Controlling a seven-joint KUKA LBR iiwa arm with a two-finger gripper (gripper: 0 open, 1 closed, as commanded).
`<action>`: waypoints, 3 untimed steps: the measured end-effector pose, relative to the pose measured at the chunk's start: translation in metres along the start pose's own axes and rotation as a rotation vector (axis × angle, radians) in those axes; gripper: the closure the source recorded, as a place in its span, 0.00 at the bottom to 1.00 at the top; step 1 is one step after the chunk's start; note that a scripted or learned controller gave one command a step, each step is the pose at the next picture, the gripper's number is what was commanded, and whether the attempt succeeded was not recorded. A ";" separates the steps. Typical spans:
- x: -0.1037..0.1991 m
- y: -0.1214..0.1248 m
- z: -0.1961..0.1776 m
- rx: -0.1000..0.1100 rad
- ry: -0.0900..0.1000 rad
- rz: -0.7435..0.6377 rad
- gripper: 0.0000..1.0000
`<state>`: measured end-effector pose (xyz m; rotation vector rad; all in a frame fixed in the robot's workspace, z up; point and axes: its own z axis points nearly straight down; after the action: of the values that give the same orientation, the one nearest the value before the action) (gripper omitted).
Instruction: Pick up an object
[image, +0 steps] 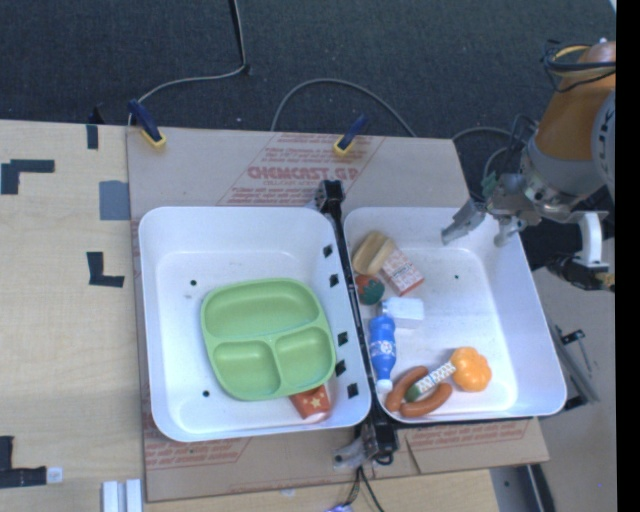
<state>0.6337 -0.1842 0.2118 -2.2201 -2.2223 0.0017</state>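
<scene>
Camera view: cardboard (290, 170) reads "CHEMCAST" — hand (482, 226) spread apart, holding nothing, above right bin (520, 300).

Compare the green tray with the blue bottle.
The green tray is wide, flat and has three compartments; the blue bottle is slim, with a white cap. The tray lies in the left bin; the bottle lies in the right bin, along its left wall. Both rest untouched.

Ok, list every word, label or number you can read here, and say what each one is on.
"CHEMICAL GUYS", or close to it, in red print on the cardboard sheet under the bins; the lines below it are too blurred to read.
The blue bottle: a white label, too small to read.
The hot dog: a white band with dark marks, unreadable.
The small pink box: print too blurred to read.
</scene>
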 end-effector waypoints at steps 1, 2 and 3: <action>0.057 0.005 0.059 0.002 0.002 -0.001 0.00; 0.081 0.029 0.123 0.000 -0.005 0.001 0.00; 0.081 0.034 0.124 0.010 -0.002 -0.002 0.00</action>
<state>0.6672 -0.1036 0.0876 -2.2148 -2.2205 0.0151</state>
